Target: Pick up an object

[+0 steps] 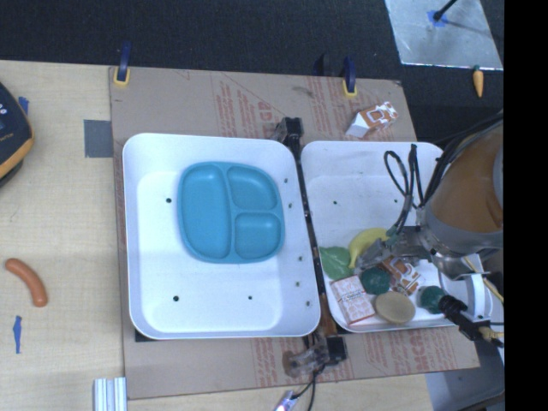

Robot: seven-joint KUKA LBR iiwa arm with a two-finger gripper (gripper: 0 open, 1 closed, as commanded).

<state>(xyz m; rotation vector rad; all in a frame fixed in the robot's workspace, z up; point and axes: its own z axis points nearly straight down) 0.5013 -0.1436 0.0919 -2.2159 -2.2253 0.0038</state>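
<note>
The left bin [141, 229] lies well left of the gripper [402, 245] and holds a blue plate [229, 211]. The right bin [342, 178] lies under the arm [467, 199]. The gripper is low among a heap of objects; its state I cannot tell. Just left of it sits a banana [366, 240], below it a teal ball [374, 279], a red carton [352, 300] and a tan disc [395, 307].

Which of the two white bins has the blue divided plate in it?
The left bin holds the blue divided plate. The right bin holds a clutter of small items instead, beneath the arm.
</note>
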